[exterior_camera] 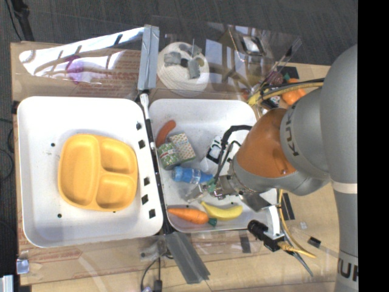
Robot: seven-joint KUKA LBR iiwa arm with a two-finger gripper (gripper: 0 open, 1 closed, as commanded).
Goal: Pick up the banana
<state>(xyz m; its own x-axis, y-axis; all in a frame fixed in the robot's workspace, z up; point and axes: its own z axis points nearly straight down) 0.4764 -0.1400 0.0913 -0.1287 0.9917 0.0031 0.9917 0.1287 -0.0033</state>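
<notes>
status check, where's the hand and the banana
Hand low in right bin, just above banana. Banana lying near front wall, not held. Carrot beside it on the left, blue bottle close behind.

You are looking at a robot lab bench, not a home or a shop. The grey arm (316,139) with its orange band reaches over two shallow white bins (36,224) set side by side on a wooden benchtop (91,260). Clear plastic sheeting (79,66) is taped behind the bins, and loose cables (292,90) trail beside the arm. Toy food such as a carrot (188,215) and a yellow divided tray (97,171) serves as test props. Dark carpet (182,5) covers the floor beyond.
</notes>
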